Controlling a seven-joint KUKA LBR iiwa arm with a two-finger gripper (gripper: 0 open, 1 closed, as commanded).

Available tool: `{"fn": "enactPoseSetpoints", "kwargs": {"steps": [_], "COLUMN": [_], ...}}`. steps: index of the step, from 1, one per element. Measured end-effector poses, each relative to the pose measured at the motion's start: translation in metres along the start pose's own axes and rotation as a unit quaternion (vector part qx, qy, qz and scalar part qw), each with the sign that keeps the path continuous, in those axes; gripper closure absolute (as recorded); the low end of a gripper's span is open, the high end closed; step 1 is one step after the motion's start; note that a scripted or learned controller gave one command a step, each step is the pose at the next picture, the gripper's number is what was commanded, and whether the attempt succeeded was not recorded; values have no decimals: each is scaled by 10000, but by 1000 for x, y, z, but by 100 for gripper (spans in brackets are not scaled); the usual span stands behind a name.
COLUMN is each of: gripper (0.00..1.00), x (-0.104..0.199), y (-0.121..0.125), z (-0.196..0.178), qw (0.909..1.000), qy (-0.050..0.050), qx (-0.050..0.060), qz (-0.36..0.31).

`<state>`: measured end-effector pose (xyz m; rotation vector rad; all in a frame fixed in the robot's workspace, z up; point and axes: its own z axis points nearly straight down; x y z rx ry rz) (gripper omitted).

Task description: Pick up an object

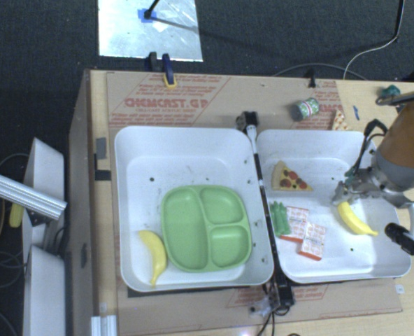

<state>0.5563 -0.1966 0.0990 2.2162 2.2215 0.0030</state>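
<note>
At the banana in the right bin

My gripper [345,193] sits at the top end of a yellow banana [354,219]; how my fingers stand, I cannot tell. A pizza slice [289,177] lies to the left.

Legible text appears on one item. The brown board [193,96] lying on the counter under the two white bins carries the red printed word "CHEMCAST" followed by "GP", read along its far strip behind the left bin [133,159]. Smaller red lines above and below this word are too fine to read. Further red print shows on the board's near edge [249,298] below the bins; it is illegible. The small red-and-white packets [305,233] in the right bin bear markings too small to read.
</note>
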Motion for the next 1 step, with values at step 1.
{"fn": "enactPoseSetpoints", "kwargs": {"steps": [1], "gripper": [100], "x": [71], "y": [-38], "z": [-82], "qw": [10000], "qy": [6], "qx": [4], "qz": [-9]}}
